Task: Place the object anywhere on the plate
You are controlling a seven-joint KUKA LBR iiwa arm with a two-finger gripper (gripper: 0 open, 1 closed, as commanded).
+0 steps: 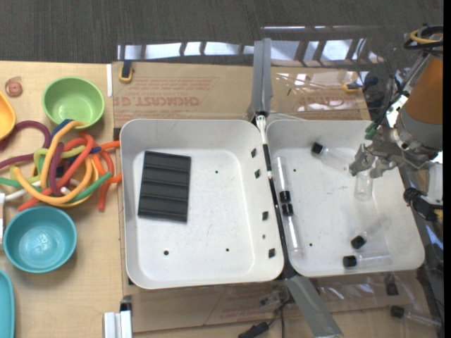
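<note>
Tabletop of pale wood carried two shallow white bins side by side on a sheet of printed cardboard.

Gripper: hung over the right bin, near its far right corner. Jaws stood apart, with nothing seen clamped between them. Above it the arm's orange band entered from the right edge.

Clear vial: just below the gripper in the view and standing roughly upright on the right bin's floor. Contact with the jaws could not be judged, as the plastic was transparent and faint.

Other items in the right bin:
- a capped tube, black cap pointing left, toward the far side and left of the gripper;
- a long clear tube lying along the left wall, with dark fittings at its middle;
- two more black-capped vials near the front right corner, one lying flat along the front wall.

Left bin: held a black ribbed slab, flat, in its left half and well apart from the gripper and the vials. No vial lay on it.

Outside the bins, on the left: a green bowl at the far side, a teal bowl nearer the front, and a tangle of coloured ropes between them.
</note>
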